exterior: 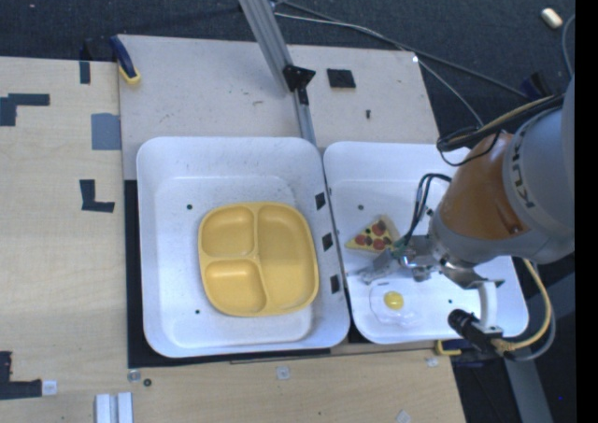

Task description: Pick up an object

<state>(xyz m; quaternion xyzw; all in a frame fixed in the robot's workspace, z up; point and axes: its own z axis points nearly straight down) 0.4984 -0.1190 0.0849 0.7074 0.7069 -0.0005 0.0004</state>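
In the right-hand bin, my gripper sits low over the floor, reaching in from the right, with my grey arm and its orange band bulking above it. Whether the gripper is spread or pressed together I cannot tell; the wrist hides that part. A toy pizza slice lies just left of it, near the bin's left wall. A toy fried egg rests below it, close by. The left bin holds a yellow divided plate, flat on its floor.
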